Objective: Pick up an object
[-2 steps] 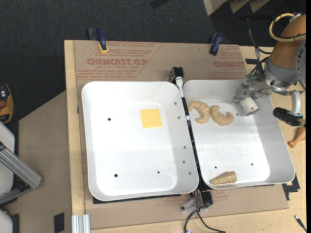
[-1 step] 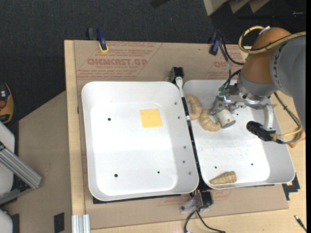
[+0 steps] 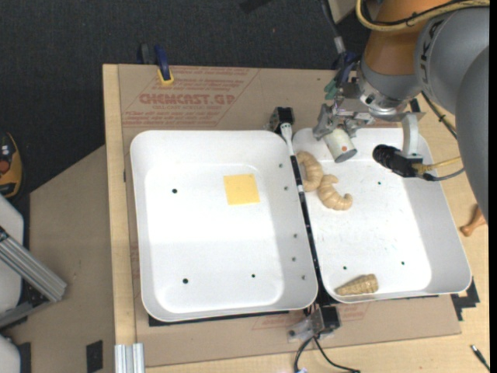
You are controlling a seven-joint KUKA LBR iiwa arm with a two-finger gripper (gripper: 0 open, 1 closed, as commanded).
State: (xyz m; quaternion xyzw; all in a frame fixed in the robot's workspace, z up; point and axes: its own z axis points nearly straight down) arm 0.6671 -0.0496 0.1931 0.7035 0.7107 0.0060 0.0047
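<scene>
My gripper (image 3: pixel 339 133) hangs over the far left corner of the right bin (image 3: pixel 435 231). A small white cylinder (image 3: pixel 341 145) with a reddish end sits tilted between its fingertips, so the gripper is shut on it. Just below it in the right bin lie two tan, croissant-shaped pieces (image 3: pixel 311 169) (image 3: pixel 336 198), touching each other. A tan ridged cone (image 3: pixel 357 285) rests near that bin's front rim. A flat yellow square (image 3: pixel 241 189) lies in the left bin (image 3: pixel 155 231).
The grey arm with its orange band (image 3: pixel 404 22) fills the top right. A black part on a cable (image 3: pixel 392 159) hangs over the right bin's far side. A black clip (image 3: pixel 281 119) sits where the bins meet at the back.
</scene>
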